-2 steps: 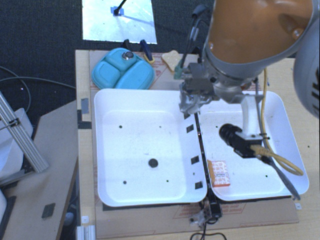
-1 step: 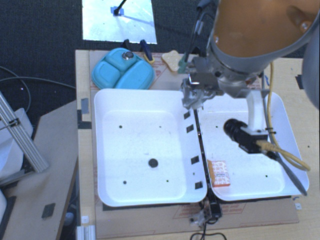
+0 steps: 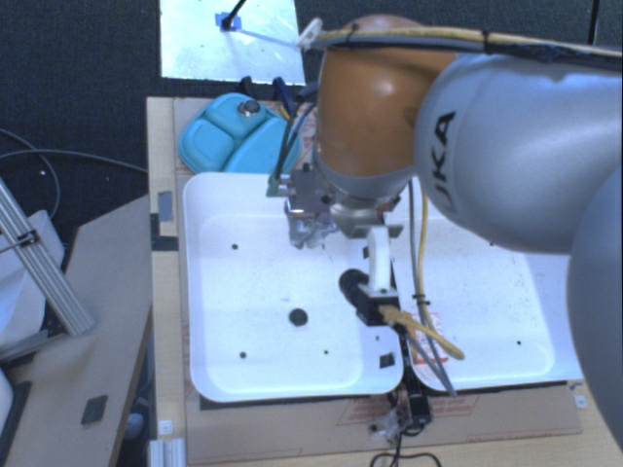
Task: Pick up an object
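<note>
A small black round object (image 3: 298,316) lies on the floor of the left white bin (image 3: 219,290), toward its front middle. My gripper (image 3: 310,230) hangs over the back middle of that bin, under the orange band of the wrist, well behind the black object and apart from it. I see nothing held at the gripper's tip, which is partly hidden by the wrist.
A light blue plastic container (image 3: 232,136) sits behind the left bin at its back edge. The right white bin (image 3: 506,309) is largely covered by the grey arm. A few tiny dark dots mark the left bin's floor.
</note>
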Motion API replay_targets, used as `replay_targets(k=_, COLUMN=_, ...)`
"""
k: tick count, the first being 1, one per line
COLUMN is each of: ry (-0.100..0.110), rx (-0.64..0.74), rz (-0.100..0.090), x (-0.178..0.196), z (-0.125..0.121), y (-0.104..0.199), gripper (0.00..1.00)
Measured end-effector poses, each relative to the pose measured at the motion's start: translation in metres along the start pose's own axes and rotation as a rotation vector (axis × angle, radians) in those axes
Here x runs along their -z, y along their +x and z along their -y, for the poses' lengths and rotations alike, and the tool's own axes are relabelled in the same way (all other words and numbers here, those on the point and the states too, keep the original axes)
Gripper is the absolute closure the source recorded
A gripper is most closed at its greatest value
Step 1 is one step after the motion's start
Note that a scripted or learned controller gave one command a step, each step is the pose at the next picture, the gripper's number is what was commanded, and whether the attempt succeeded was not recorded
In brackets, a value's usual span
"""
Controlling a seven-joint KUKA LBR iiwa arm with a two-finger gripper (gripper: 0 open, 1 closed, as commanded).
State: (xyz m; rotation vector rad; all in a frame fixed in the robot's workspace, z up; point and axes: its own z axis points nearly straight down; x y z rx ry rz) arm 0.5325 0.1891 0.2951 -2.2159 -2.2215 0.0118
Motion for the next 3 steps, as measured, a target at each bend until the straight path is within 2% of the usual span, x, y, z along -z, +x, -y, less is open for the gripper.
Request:
replay_targets(k=1, ry=-0.011, rx=-0.003, rz=-0.005, x=0.020, z=0.000, y=-0.002, gripper=1.00)
replay_targets(k=2, ry=-0.002, rx=-0.003, rz=-0.001, x=-0.032, z=0.046, y=-0.017, gripper=1.00)
replay_targets(k=3, ry=-0.013, rx=-0.003, rz=-0.003, x=-0.106, z=-0.056, y=-0.004, gripper=1.00)
